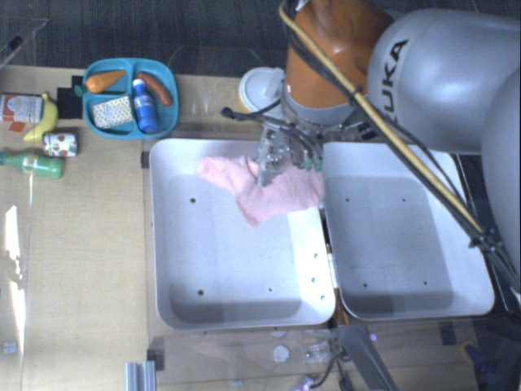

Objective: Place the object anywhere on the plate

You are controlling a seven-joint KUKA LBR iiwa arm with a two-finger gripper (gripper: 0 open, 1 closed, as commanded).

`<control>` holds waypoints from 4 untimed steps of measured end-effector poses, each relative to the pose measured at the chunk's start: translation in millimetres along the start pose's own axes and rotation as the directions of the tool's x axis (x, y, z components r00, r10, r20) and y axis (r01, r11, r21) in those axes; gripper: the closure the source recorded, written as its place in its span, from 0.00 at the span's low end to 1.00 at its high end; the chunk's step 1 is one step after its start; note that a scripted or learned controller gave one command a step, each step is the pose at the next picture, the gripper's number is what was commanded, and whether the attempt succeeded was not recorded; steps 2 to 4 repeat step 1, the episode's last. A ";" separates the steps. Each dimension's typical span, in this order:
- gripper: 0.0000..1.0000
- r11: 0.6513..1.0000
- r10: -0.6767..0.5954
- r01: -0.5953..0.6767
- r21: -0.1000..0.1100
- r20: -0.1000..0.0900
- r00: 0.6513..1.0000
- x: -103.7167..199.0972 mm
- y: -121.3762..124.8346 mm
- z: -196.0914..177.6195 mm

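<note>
A crumpled pink cloth (277,195) lies in the far right corner of the left white bin (159,243). My gripper (267,169) hangs down from the orange-banded wrist and sits right on the cloth's upper middle, touching or just above it. The cloth spreads to both sides of it and rests on the bin floor. A blue divided plate (168,84) stands on the bench beyond the bin's far left corner. It holds toy food: a carrot, a sausage, a blue bottle and a checkered piece.
The right white bin (407,243) lies under my arm. A white cup (260,90) stands behind the bins beside the wrist. On the bench at far left are a banana (45,119), a small can (60,144), a green bottle (32,164) and a box (18,108).
</note>
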State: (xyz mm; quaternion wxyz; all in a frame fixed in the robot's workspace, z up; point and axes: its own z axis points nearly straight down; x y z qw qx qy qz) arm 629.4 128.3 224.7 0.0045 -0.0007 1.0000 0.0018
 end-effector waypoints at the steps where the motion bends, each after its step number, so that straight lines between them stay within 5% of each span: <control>1: 0.00 1.000 0.000 0.000 0.000 0.000 1.000 -0.1 -0.2 -0.2; 4: 0.00 1.000 0.000 0.000 0.000 0.000 1.000 -0.1 -0.2 -0.2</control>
